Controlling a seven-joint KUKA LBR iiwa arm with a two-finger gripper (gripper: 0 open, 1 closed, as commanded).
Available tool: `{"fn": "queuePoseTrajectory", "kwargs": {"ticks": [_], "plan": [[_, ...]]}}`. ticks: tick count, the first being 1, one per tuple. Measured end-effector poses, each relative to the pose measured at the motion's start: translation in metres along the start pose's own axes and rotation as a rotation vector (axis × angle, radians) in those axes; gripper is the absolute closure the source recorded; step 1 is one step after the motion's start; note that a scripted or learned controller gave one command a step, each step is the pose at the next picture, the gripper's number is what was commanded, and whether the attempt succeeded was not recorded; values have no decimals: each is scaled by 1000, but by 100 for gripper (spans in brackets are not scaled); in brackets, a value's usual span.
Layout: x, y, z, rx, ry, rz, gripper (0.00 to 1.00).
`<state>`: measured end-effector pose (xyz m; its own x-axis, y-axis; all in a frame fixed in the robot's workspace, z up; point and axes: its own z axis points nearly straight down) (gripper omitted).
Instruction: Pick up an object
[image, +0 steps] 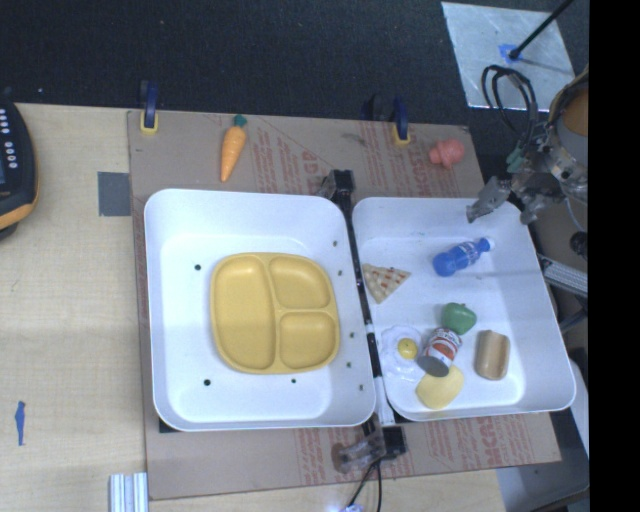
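Note:
The right bin (520, 395) holds a blue bottle (462, 255) lying on its side, a pizza slice (384, 280), a green pepper (459, 317), a small can (440, 350), a yellow lemon-like piece (440, 388), a small yellow ball (406, 349) and a tan cylinder (491, 355). My gripper (505, 203) hovers over the bin's far right corner, up and to the right of the bottle. Its two fingers stand apart, open, with nothing between them.
The left bin (180, 390) carries a yellow divided plate (275, 310). Outside the bins, a toy carrot (232, 148) and a pink piece (447, 152) lie on the cardboard at the back. A dark device (15, 165) sits at the far left edge.

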<state>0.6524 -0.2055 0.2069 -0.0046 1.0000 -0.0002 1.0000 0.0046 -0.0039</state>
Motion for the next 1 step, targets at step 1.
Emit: {"fn": "queuePoseTrajectory", "kwargs": {"ticks": [1], "plan": [[10, -80, 123, 13, 4, 1, 0]]}}
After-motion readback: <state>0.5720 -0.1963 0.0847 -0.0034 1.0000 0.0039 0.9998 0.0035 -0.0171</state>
